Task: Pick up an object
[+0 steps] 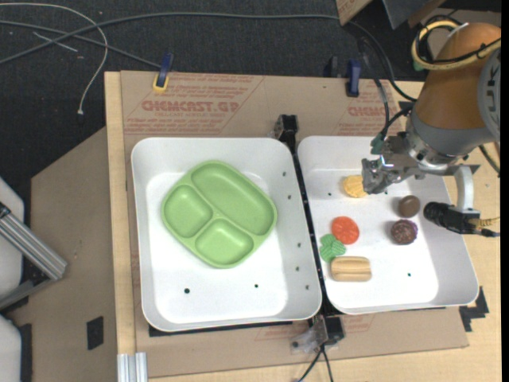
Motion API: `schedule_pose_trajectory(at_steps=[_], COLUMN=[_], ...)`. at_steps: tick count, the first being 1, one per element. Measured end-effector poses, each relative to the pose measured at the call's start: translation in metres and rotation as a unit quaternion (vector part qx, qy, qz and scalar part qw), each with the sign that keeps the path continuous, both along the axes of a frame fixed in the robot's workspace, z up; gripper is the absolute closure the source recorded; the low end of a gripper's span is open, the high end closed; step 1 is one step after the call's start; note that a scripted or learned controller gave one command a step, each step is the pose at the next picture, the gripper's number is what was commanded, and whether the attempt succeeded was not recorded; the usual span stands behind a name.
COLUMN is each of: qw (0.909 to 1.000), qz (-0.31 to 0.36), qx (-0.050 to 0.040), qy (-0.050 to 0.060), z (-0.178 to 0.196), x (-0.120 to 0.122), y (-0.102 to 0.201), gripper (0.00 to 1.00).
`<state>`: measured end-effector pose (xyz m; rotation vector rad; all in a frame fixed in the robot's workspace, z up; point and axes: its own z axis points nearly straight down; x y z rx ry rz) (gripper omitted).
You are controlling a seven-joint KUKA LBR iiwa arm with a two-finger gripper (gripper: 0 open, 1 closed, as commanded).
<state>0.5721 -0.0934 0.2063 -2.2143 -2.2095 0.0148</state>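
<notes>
Gripper (374, 180) low in right bin (445, 289), just beside yellow item (354, 186); finger state: can't tell. Nothing seen held. Other items in same bin: brown ball (409, 205), purple piece (403, 231), orange disc (345, 229), green leaf (330, 247), bread roll (351, 269). Green divided plate (219, 213) in left bin (159, 293).

Obscured and cropped items, right bin area.
Arm (457, 78) cropped by right and top edges; gripper (374, 178) finger state indeterminate; yellow item's (353, 186) right side hidden behind it.
</notes>
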Motion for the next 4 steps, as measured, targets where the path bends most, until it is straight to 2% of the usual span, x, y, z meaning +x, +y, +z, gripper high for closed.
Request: schedule_pose_trajectory(at_steps=[1,2,3,4], qw=[1.0,1.0,1.0,1.0], qz=[0.001,0.001,0.001,0.001], qx=[-0.0007,-0.0008,-0.0001,-0.0007], qy=[-0.007,-0.007,-0.005,-0.008], z=[0.008,-0.044,-0.104,-0.119], x=[0.003,-0.006,-0.002,0.0], y=[0.0,-0.004,0.002,0.002], gripper=[0.0,0.0,0.0,0.0])
